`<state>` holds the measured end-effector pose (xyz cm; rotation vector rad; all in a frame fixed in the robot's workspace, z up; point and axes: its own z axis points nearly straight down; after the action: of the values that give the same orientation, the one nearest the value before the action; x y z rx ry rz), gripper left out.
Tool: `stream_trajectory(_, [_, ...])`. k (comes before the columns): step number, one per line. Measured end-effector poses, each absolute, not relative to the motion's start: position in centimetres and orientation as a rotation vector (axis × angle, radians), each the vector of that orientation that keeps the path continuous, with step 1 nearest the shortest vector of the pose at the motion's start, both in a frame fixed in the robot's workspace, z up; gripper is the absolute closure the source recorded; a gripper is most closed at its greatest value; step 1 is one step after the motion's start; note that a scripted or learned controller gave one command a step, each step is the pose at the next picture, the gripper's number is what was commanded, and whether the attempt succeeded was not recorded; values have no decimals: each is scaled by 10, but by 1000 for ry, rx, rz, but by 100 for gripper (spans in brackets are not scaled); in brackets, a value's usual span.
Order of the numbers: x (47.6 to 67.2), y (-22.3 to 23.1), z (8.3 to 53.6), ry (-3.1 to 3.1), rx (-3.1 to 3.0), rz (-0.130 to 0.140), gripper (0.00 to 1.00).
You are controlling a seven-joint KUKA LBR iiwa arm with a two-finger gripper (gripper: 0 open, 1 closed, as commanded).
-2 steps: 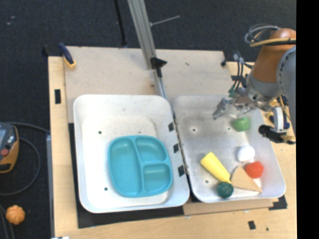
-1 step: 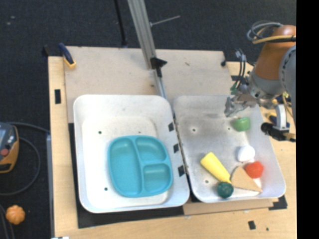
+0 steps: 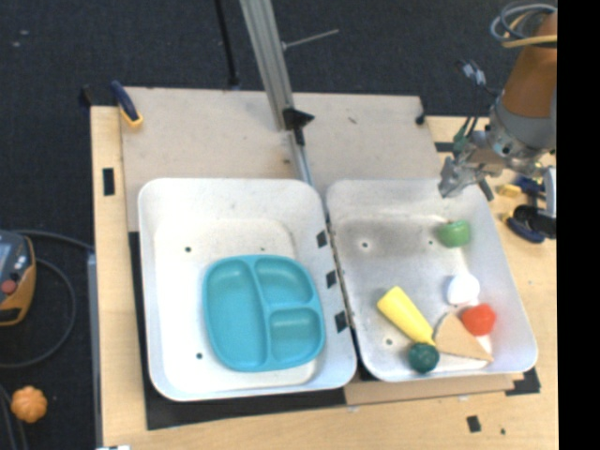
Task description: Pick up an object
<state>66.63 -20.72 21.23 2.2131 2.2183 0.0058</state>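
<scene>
The right bin (image 3: 375,223) holds several small objects. A light green ball (image 3: 455,233) lies near its far right side. Toward the front right sit a white piece (image 3: 461,289), a red ball (image 3: 479,319), a tan wedge (image 3: 457,341), a yellow cylinder (image 3: 405,313) and a dark green ball (image 3: 423,356). My gripper (image 3: 465,182) hangs over the bin's far right corner, just behind the light green ball. It is open, with nothing between its fingers.
The left bin (image 3: 169,214) holds a blue divided plate (image 3: 265,310). An aluminium post (image 3: 267,54) rises behind the gap between the bins. A blue-and-yellow clamp (image 3: 127,106) grips the bench's far left corner. A small orange object (image 3: 28,402) lies off the bench at the front left.
</scene>
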Motion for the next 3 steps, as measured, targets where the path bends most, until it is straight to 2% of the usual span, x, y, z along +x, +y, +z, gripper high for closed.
stream_trajectory(1, [667,-209,268,2219,2213,5,100])
stream_trajectory(3, [646,-109,247,2227,2215,1,100])
